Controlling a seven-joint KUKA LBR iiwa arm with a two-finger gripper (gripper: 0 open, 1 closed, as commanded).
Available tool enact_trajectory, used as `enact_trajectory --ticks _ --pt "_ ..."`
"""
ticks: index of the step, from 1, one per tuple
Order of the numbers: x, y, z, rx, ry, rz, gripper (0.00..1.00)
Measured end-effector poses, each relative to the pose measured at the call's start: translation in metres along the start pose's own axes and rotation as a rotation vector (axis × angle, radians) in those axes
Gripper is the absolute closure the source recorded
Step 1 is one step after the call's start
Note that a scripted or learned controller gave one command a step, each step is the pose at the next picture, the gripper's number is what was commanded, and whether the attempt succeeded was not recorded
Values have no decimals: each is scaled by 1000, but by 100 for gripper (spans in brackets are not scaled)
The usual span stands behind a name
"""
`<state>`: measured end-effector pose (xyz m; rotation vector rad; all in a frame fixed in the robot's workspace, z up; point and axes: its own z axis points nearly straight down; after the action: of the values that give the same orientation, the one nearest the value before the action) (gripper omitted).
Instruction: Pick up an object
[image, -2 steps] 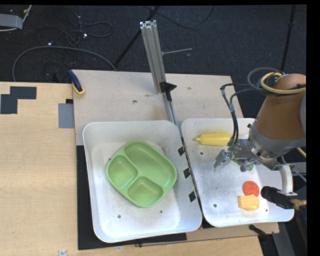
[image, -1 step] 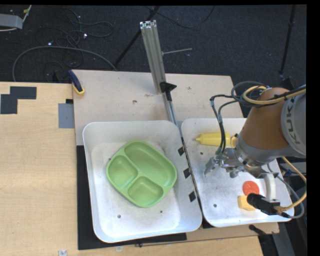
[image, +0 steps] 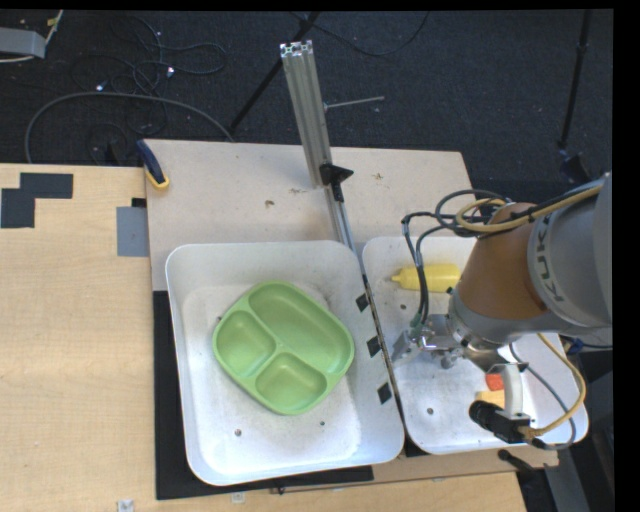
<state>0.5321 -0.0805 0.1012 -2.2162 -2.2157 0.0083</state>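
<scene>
A green plate (image: 283, 345) with three compartments lies tilted in the left white bin (image: 190, 300). In the right white bin (image: 430, 425) a yellow object (image: 424, 277) lies near the far wall, partly hidden by the arm. My gripper (image: 428, 345) hangs low over the middle of the right bin, just in front of the yellow object and close to the wall between the bins. The grey arm with its orange band (image: 500, 280) covers much of that bin. A small orange-red thing (image: 495, 381) shows beside the wrist, to the right of the gripper.
A slanted metal post (image: 312, 120) rises behind the bins, with a thin rod running down to the gap between them. A blue and yellow tool (image: 153, 166) lies on the board at the back left. Black clips (image: 372, 345) sit along the dividing wall.
</scene>
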Motion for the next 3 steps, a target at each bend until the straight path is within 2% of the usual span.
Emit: enact_trajectory --ticks 1,2,3 --pt "-2 0 -13 -2 0 7 100" --pt "-8 4 -75 -12 -2 0 100" --pt "-6 4 -118 -11 -2 -1 100"
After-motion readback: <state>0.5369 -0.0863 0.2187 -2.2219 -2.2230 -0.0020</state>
